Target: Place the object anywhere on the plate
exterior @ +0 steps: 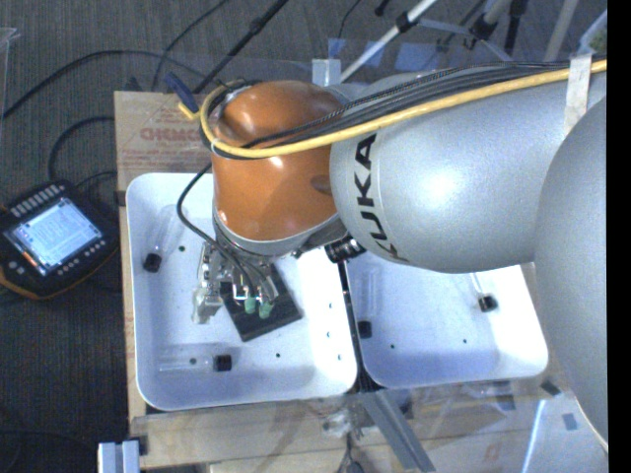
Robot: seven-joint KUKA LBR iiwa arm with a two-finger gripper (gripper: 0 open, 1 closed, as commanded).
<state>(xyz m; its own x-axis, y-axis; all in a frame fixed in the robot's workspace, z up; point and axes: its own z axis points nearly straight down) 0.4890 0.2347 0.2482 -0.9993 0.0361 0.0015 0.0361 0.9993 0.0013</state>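
Object: dark flat block [262, 313], long axis running 10 to 4 o'clock.
Left bin [158, 363]: holds block, under gripper [232, 289].
Grip: cannot tell.

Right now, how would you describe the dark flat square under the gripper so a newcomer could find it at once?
Start at the left white bin, the one the orange-banded arm hangs over. Directly below the gripper lies a flat black square plate, turned at an angle to the bin walls. Its neighbours are small black cubes, one near the bin's front wall and one near its left wall; the plate is far wider and flatter.
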